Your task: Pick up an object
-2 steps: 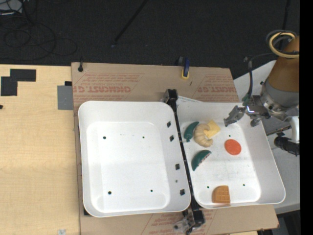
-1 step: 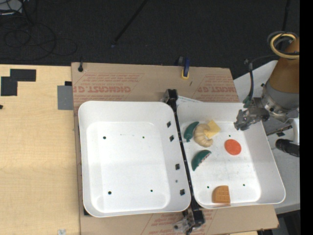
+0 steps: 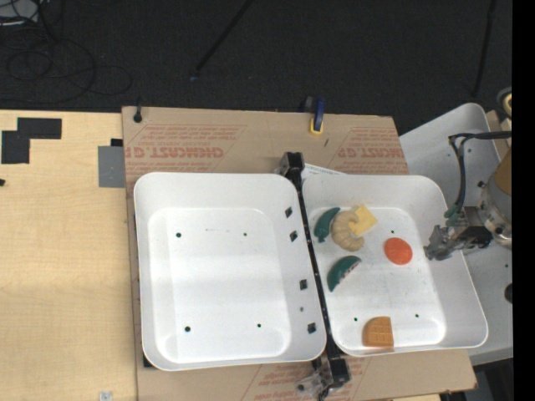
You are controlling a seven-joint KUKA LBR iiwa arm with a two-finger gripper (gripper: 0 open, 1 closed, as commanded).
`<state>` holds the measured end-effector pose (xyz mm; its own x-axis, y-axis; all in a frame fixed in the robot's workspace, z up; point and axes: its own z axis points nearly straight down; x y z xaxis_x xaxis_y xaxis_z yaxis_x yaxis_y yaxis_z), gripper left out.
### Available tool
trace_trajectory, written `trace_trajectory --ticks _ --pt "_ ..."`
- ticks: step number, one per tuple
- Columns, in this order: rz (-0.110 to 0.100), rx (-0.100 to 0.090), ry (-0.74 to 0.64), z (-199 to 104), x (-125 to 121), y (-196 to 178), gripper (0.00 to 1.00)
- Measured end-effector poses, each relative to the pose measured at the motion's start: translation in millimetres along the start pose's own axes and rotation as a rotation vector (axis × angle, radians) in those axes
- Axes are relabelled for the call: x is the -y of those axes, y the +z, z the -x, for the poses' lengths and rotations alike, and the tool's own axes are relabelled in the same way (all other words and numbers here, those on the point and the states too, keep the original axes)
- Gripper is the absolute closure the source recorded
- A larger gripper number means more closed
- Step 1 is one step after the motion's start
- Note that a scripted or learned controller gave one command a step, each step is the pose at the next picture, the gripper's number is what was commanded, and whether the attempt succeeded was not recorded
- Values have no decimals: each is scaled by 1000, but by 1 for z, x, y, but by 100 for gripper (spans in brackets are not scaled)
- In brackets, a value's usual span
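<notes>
The right bin [image 3: 456, 307] holds several small objects. A red-orange round piece [image 3: 399, 251] lies toward its right side. Two dark teal crescent pieces lie near the divider, one [image 3: 324, 222] above the other [image 3: 343, 270]. A beige lump with a yellow block on top [image 3: 354, 226] sits beside the upper crescent. An orange waffle-like square [image 3: 378, 332] rests near the front wall. My gripper [image 3: 441, 246] hangs over the right rim of that bin, just right of the red piece, with nothing visibly between its fingers.
The left bin [image 3: 150, 307] stands beside the right one, joined by a black clamp strip [image 3: 305, 257]. Both rest on a cardboard sheet [image 3: 217, 144] on the wooden bench. A blue and yellow clamp [image 3: 316, 115] sits at the cardboard's far edge.
</notes>
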<state>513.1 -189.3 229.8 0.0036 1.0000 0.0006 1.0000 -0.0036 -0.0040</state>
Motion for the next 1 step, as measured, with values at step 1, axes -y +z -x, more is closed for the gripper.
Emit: trace_trajectory --ticks 1 --pt "7 2 -6 -6 -49 -26 100"
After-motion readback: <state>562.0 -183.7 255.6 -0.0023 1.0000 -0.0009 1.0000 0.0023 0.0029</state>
